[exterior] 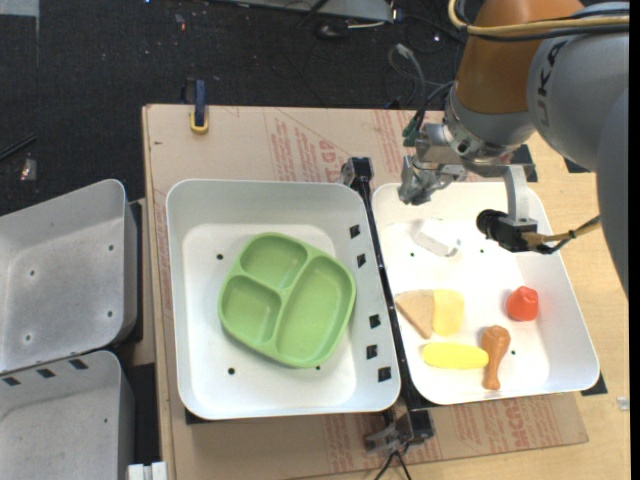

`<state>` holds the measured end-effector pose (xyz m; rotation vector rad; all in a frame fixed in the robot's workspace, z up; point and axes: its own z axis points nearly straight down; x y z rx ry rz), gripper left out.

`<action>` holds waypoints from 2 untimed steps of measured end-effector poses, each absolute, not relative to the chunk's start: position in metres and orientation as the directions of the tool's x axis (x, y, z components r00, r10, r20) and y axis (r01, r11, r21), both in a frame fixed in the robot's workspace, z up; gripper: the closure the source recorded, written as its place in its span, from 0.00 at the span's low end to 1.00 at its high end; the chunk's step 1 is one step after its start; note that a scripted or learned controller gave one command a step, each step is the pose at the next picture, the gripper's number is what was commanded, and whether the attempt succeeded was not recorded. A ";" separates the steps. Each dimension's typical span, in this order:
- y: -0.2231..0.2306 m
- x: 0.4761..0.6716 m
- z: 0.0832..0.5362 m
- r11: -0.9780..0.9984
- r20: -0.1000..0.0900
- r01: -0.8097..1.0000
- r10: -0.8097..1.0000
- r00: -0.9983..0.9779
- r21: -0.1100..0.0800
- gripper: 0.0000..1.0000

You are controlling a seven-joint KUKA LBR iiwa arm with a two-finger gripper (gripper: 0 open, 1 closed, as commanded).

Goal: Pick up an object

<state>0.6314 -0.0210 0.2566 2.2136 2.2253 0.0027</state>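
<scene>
My gripper hangs over the far left corner of the right bin, above the bin floor. Just below it and slightly right lies a small white block. Nearer the front are a tan wedge touching a pale yellow block, a yellow oblong piece, a brown drumstick and a small red piece. Nothing shows between the gripper and these items.
The left bin holds a green divided plate. A black-clipped divider runs between the two bins. Grey-white panels lie off the bench to the left. A blue and yellow clamp sits at the bench's far left corner.
</scene>
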 end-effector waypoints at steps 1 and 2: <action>0.033 0.641 0.260 0.008 0.001 1.000 1.000 -0.008 0.003 1.00; 0.094 0.644 0.241 0.008 0.001 1.000 1.000 -0.008 0.000 1.00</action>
